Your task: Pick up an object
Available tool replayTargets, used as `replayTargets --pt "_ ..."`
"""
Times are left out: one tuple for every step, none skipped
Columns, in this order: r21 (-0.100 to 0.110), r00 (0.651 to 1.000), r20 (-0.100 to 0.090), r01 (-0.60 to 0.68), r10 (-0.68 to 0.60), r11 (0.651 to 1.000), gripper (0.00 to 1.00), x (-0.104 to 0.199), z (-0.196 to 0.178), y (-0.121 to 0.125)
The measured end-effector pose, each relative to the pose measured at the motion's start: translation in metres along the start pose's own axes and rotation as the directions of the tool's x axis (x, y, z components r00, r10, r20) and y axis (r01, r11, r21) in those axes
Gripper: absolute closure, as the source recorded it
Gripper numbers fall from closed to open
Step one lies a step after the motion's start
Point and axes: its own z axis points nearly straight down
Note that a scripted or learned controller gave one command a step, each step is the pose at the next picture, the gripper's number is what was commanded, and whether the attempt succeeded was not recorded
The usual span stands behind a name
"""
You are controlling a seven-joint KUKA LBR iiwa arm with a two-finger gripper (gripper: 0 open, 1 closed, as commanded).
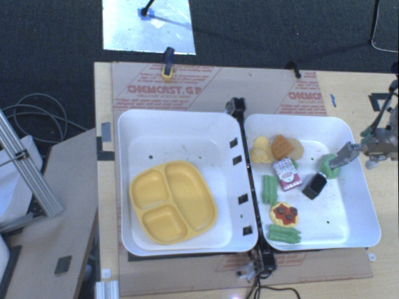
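The end effector (340, 159) hovers at right of the frame over a green toy (328, 166) in the right bin (368, 210) — grip state I cannot tell. Looks light, stiff plastic, slippery — pinch its middle.

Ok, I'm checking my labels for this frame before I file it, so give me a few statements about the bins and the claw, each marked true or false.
1. The yellow divided tray lies in the left bin. True.
2. The toy food sits in the left bin. False: the pieces, such as the small pizza and the pink carton, lie in the right bin.
3. The claw reaches in over the right bin's right side. True.
4. The black block lies on the yellow tray. False: it lies on the right bin's floor, below the claw in the picture.
5. A green bean pod lies near the right bin's front edge. True.
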Motion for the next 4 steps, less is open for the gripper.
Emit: replayTargets --pt "0.011 1.000 -0.003 -0.004 0.004 1.000 0.00 -0.011 0.121 -0.024" --pt "-0.007 1.000 0.002 0.003 -0.003 1.000 0.00 -0.016 0.199 0.061" --pt "0.023 1.000 -0.002 0.000 0.000 1.000 0.00 -0.001 0.199 0.137" --pt "0.030 1.000 0.007 -0.010 0.010 0.999 0.00 -0.018 0.200 0.153"
